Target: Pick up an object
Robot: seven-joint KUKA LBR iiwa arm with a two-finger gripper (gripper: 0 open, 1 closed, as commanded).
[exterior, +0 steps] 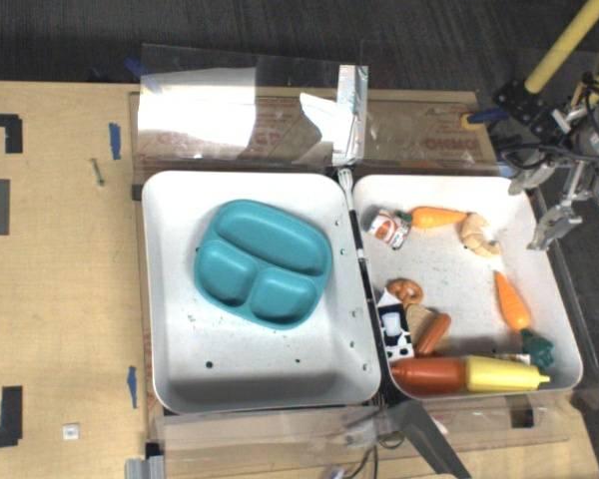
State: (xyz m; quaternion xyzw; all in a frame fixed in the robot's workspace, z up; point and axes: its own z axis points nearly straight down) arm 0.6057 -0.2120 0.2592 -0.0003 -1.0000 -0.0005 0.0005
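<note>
Here, from above, you see the jaws hanging at the right bin's upper right rim, though you cannot tell their state. Nothing sits between them. A carrot lies just below and left of them, another carrot well to their left. A teal plate fills the left bin.

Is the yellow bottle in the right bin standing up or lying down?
Lying down. The yellow bottle lies on its side along the right bin's near wall, end to end with a red bottle.
</note>
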